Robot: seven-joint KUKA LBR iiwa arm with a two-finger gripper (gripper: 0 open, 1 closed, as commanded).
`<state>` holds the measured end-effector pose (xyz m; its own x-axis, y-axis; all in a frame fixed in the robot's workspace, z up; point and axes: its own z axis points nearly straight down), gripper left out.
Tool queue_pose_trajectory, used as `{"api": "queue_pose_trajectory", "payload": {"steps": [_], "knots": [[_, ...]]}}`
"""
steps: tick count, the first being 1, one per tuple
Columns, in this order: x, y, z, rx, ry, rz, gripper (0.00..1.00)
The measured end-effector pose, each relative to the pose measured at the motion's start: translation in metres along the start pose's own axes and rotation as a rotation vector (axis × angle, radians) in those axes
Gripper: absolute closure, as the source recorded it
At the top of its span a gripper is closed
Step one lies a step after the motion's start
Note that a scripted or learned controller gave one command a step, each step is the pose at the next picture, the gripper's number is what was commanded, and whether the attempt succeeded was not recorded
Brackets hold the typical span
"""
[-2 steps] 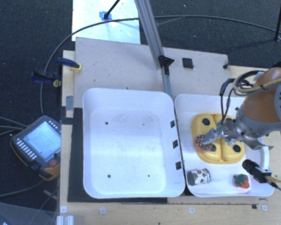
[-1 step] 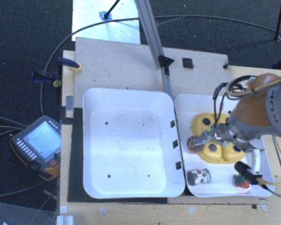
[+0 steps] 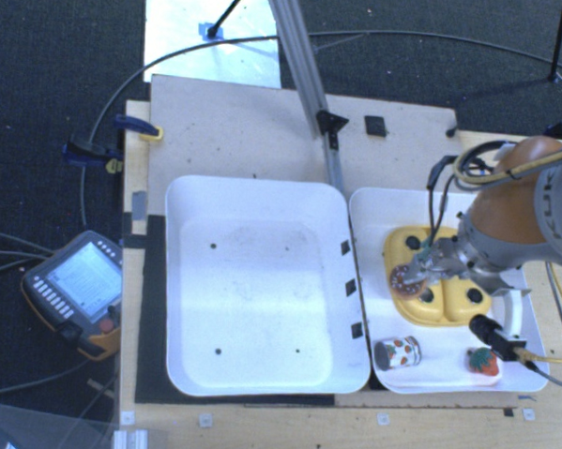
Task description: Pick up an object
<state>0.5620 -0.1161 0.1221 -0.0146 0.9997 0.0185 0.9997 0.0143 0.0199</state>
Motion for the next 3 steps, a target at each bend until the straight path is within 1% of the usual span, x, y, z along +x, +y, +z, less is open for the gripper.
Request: {"api": "queue_pose_trajectory", "payload": {"steps": [1, 2, 3], "knots": [[-0.007, 0.006, -0.061, 0.012, -0.021, 0.009, 1.0], [-0.009, 0.008, -0.105, 0.013, -0.02, 0.009, 1.0], [-0.009, 0.01, -0.136, 0.015, -0.019, 0.009, 1.0]]}}
